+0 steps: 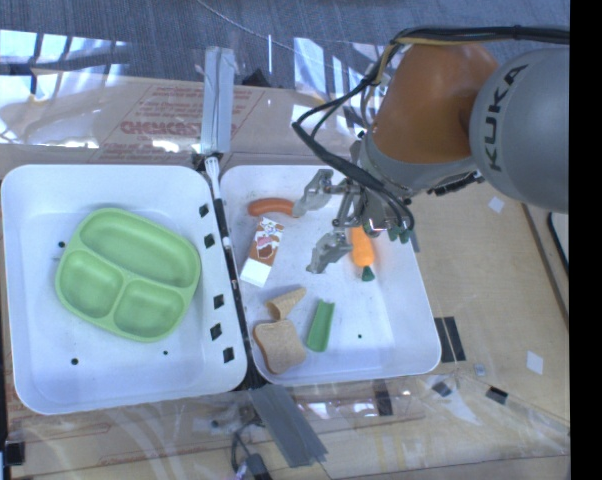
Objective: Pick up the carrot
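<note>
Your gripper (333, 220) is low over the right bin (406, 313), fingers spread apart; one sits up near the sausage (271, 207), the other lower, just left of the carrot (363, 249); nothing is caught between them. The carrot lies in the right part of that bin, orange body with a green tip pointing toward the near side, just beside the lower finger; whether they touch, you cannot tell from here. So by the look of it the grasp is not yet made; closing on the carrot and lifting it are both left to do, and the claw looks set off to the carrot's left rather than astride it.

Sharing that bin: a small carton (264, 251), two bread pieces (280, 333), a green pickle-like piece (320, 326); the left bin (26, 298) carries a green divided plate (128, 273).

Writing: "KUKA" runs down the grey arm (526, 118); the cardboard (141, 118) beyond the bins shows red print, seemingly "CHEMICAL", the rest too faint.
</note>
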